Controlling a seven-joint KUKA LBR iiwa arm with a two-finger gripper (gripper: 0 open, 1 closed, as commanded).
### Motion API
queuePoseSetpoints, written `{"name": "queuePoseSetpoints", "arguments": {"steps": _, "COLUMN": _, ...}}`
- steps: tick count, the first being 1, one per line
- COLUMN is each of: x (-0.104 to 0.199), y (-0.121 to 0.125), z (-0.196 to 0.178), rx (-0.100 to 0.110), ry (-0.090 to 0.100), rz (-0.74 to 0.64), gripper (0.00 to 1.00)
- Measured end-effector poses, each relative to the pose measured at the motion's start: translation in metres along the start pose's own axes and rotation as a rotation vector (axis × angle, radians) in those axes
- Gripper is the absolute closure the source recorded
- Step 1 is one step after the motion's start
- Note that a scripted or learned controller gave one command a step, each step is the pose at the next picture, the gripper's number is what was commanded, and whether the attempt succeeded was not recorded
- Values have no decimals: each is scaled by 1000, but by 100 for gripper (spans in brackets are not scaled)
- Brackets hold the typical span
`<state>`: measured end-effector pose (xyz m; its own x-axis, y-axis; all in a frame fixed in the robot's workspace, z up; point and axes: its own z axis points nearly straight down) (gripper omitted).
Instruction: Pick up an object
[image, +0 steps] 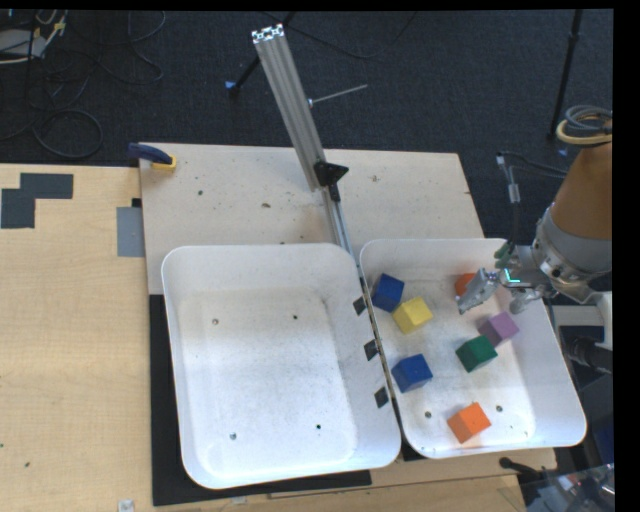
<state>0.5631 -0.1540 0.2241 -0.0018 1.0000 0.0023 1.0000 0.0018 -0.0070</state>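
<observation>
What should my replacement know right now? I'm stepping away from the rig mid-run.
Gripper: low in the right bin, beside a red block; nothing visibly between its fingers, grasp state unclear.
Right bin also holds: two blue blocks, yellow block, purple block, green block, orange block.
Done: no pick confirmed.
Left: grasp and lift one object.

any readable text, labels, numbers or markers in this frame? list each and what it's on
No readable words, brands or numbers.
Checkerboard marker: black-and-white pattern on top of the aluminium post, no characters.
Blocks in the right bin: two blue, yellow, purple, green, orange show plain faces.
Gripper: no legible label; too small to tell.
</observation>
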Motion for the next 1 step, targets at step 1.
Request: {"name": "queuePoseSetpoints", "arguments": {"steps": 1, "x": -1, "y": 1, "z": -2, "rx": -4, "ry": -1, "rz": 3, "gripper": 0}}
